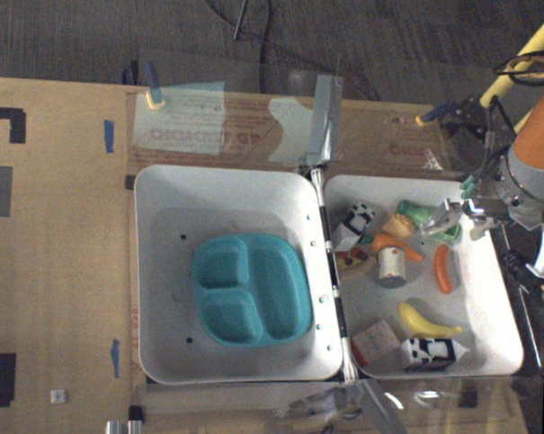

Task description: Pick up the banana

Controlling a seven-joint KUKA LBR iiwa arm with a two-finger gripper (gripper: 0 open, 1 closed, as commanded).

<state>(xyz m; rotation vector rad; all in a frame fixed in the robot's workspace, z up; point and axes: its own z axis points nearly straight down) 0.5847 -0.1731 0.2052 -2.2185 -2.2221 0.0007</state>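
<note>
Camera view: we judge the banana (427, 320) (beside the cow-print carton (428, 351)) light, smooth, curved; take its middle crosswise. We cannot tell the gripper (459, 213) state.

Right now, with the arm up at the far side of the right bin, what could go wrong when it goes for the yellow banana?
1. The yellow banana lies against the black-and-white cow-print carton; a finger may land on the carton or nudge it.
2. The gripper sits near the green toy, with the orange carrot-shaped piece between it and the banana, so a low sweep might knock that piece.
</note>
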